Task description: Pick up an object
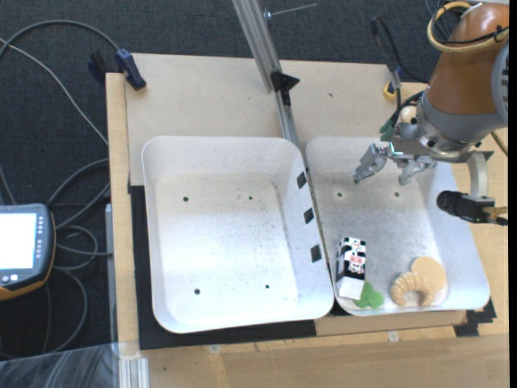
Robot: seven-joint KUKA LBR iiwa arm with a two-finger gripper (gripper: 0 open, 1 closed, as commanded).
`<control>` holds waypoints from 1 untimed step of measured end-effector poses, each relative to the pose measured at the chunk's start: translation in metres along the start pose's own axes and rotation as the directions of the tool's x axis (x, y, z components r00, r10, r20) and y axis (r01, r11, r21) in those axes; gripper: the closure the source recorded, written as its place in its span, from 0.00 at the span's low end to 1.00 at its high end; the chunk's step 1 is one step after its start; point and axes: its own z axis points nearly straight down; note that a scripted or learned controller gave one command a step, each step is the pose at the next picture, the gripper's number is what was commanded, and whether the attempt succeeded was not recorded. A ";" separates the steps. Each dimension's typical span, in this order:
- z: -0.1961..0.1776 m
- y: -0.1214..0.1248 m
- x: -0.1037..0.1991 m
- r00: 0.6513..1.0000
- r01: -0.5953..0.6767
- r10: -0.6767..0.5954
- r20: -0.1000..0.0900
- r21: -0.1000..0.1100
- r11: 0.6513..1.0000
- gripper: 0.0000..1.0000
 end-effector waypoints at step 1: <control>-0.003 0.001 0.000 1.000 0.000 0.000 0.001 -0.006 1.000 0.00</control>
